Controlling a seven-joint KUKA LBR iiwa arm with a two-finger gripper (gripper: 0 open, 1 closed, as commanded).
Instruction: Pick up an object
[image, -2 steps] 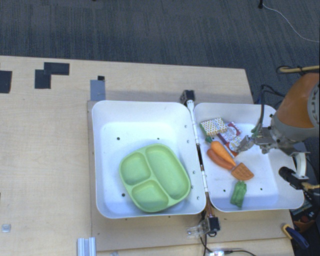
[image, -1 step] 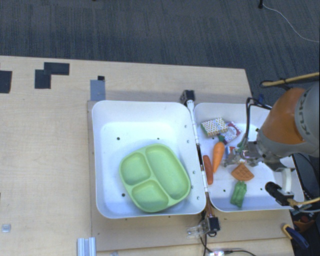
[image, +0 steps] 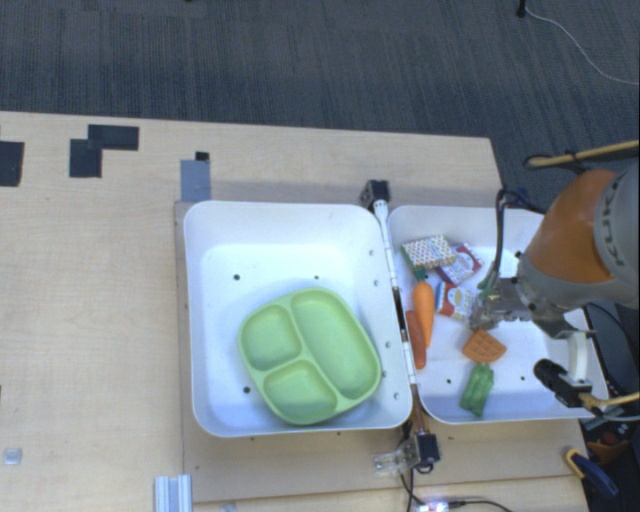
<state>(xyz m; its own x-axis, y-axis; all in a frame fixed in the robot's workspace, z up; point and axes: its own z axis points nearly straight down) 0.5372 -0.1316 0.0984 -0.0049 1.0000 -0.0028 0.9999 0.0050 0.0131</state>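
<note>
So the arm (image: 575, 235) is reaching into the right bin (image: 520, 400) from the side, and its pincer (image: 487, 312) is hanging low just above an orange wedge-shaped piece (image: 484, 347). Can't tell how the pincer is set. A carrot (image: 424, 310) is lying by the divider, a green piece (image: 477, 389) is sitting near the front. The left bin (image: 215, 300) is holding a green divided plate (image: 308, 355).
</note>
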